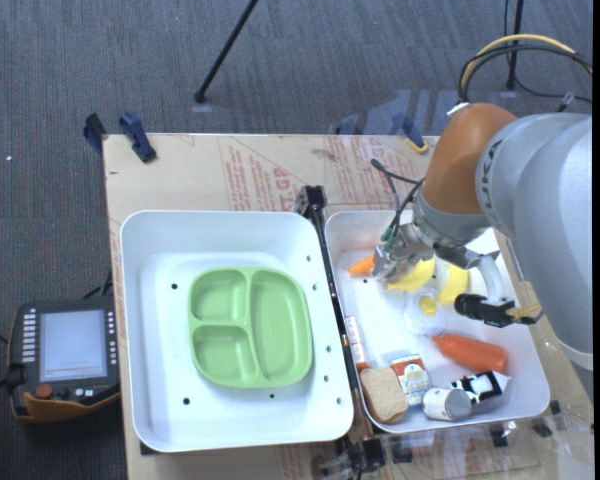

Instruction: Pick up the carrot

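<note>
A bare wooden bench (250,173) printed with red lettering carries two shallow white bins set edge to edge: the left bin (150,308) and the right bin (365,230). Blue clamps (135,136) grip the bench's far left corner.

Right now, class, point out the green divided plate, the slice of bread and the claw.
green divided plate (276,328): camera view, its large right compartment.
slice of bread (384,394): camera view, middle of its face.
claw (387,264): camera view, at its tips.

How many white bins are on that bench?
2. The left bin holds a green plate; the right bin holds the food items, with the gripper over it.
</note>
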`<action>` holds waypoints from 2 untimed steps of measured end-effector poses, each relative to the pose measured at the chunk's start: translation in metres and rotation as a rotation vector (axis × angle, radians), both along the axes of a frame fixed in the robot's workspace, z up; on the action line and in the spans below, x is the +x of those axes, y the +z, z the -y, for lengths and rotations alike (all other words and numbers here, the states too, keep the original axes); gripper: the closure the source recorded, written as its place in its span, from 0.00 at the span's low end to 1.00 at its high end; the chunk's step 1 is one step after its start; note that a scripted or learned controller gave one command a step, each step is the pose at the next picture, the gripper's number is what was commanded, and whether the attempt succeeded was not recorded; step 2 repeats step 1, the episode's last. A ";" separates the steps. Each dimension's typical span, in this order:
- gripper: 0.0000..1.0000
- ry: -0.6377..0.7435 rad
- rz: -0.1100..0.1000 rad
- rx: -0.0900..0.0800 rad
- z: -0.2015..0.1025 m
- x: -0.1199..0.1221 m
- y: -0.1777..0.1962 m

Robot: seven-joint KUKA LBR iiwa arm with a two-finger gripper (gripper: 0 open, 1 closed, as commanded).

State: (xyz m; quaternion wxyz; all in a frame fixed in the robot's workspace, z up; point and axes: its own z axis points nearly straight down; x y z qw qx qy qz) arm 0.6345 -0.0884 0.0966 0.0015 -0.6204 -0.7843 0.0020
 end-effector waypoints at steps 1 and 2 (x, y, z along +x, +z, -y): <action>1.00 0.045 -0.003 0.003 0.010 -0.093 -0.011; 1.00 0.045 -0.003 0.003 0.010 -0.093 -0.011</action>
